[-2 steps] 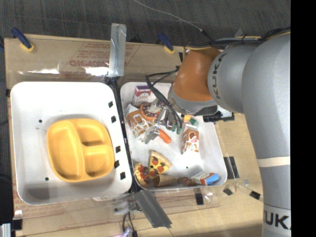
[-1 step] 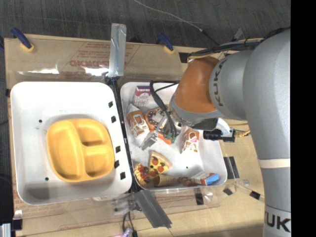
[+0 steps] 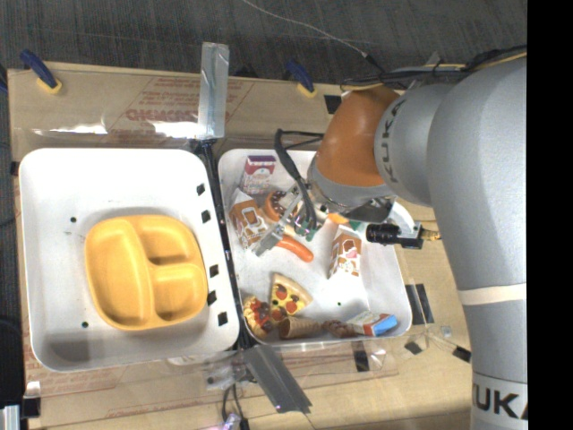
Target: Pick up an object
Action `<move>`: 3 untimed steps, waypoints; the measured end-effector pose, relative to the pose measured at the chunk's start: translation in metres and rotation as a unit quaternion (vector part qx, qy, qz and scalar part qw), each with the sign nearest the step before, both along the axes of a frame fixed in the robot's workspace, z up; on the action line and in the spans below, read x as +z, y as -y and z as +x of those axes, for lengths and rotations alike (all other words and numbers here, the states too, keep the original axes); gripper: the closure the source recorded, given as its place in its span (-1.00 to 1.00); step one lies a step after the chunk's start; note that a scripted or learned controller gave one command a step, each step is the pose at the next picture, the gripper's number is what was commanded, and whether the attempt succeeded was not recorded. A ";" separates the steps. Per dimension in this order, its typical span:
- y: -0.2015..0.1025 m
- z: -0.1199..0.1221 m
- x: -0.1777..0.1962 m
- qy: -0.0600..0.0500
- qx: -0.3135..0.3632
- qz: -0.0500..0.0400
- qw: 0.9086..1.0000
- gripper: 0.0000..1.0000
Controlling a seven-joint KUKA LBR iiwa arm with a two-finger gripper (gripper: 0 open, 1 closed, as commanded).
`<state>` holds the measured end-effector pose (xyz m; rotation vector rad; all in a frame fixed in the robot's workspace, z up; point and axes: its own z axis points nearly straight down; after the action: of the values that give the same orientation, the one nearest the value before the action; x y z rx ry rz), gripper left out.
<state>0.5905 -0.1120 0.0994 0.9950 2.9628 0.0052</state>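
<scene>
A: Start with the big things. What was on the counter (image 3: 81, 88)?

B: 2 shallow white bins side by side. The left bin (image 3: 45, 186) held 1 yellow divided tray (image 3: 143, 267), sitting in its middle. The right bin (image 3: 389, 285) was the cluttered one, and the arm (image 3: 466, 159) reached down over its far half from the right edge.

A: And the claw?

B: The claw (image 3: 300, 218) hung low in the right bin's far left part, among the clutter. I could not tell whether it was released or clenched; cables and small parts blurred together there, and nothing was plainly gripped.

A: So which object was it after?

B: Hard to say. An orange carrot-like piece (image 3: 295, 249) lay just beside the claw, toward the bin's middle. A small printed carton (image 3: 246, 218) was near the left wall, another carton (image 3: 345, 253) stood toward the right wall, and a purple-and-white packet (image 3: 260, 170) sat in the far left corner. A pizza slice toy (image 3: 286, 298) lay by the near edge, with a blue-and-red item (image 3: 380, 323) in the near right corner.

A: Which step, then?

B: I judged it the descent or the grasp itself, not yet a lift. The next move called for closing firmly on 1 piece, likely the carrot-like one, then rising straight without dragging its neighbours.
</scene>
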 end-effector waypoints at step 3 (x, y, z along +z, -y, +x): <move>-0.018 -0.038 0.015 0.012 -0.119 0.000 0.993 1.00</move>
<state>0.5527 -0.0940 0.1144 1.3310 2.8030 0.0141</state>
